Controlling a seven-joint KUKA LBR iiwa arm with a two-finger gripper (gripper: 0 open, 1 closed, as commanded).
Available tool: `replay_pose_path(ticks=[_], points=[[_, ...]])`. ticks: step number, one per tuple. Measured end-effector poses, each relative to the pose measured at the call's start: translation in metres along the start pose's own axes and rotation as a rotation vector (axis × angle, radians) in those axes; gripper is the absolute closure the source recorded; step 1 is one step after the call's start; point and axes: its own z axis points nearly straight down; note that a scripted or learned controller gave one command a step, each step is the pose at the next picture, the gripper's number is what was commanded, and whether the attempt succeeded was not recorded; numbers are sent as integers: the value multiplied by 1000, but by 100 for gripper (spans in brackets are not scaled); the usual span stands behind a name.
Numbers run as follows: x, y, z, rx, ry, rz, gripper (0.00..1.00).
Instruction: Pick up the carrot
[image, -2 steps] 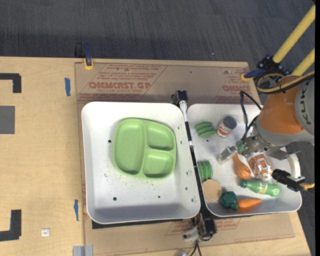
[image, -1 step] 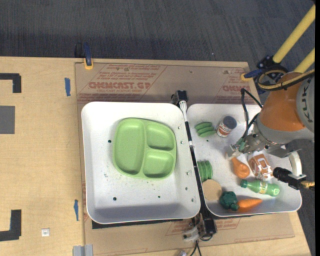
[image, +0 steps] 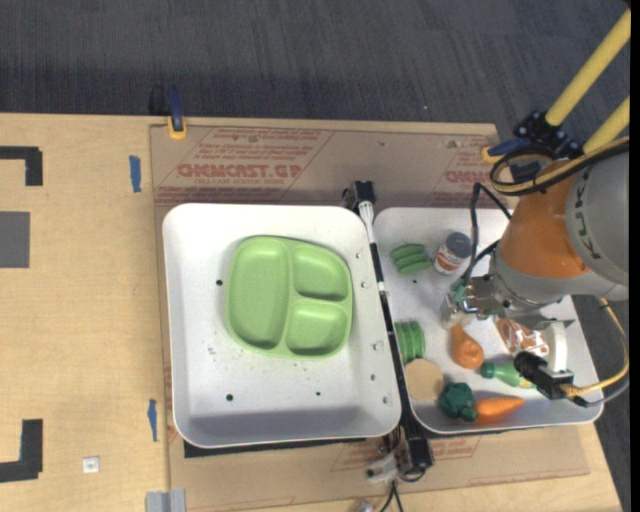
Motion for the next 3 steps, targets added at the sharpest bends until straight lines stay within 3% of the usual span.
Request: replay_pose_path(ticks=[1,2,3], points=[[1,0,1,1,2,0,0],[-2,-52,0,-2,7,-153,0],[1,-51,-10,-1,14,-157,100]])
